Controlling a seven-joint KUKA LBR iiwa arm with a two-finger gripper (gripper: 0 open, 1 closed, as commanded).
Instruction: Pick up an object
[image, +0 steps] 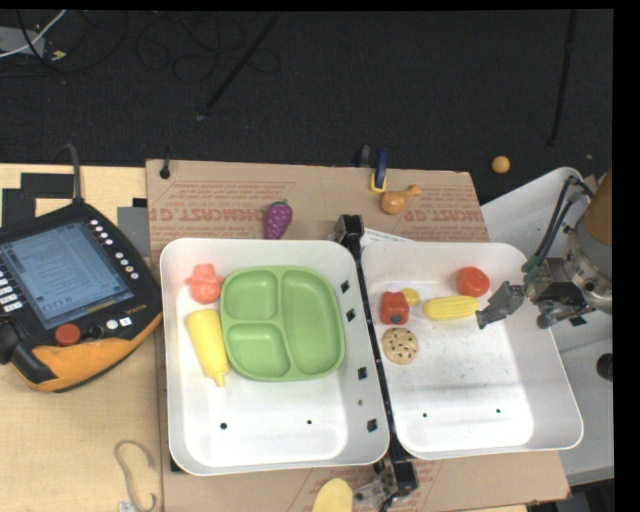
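A divided plate (281, 324) lies in the left bin (262, 436), a cookie (400, 346) in the right bin (500, 420).

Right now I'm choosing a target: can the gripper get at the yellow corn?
Probably yes. The gripper sits just right of the yellow corn, with bare bin floor between them.

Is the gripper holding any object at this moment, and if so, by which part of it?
Nothing is held. The gripper is open above the right bin, with nothing between its fingers; the yellow corn lies apart.
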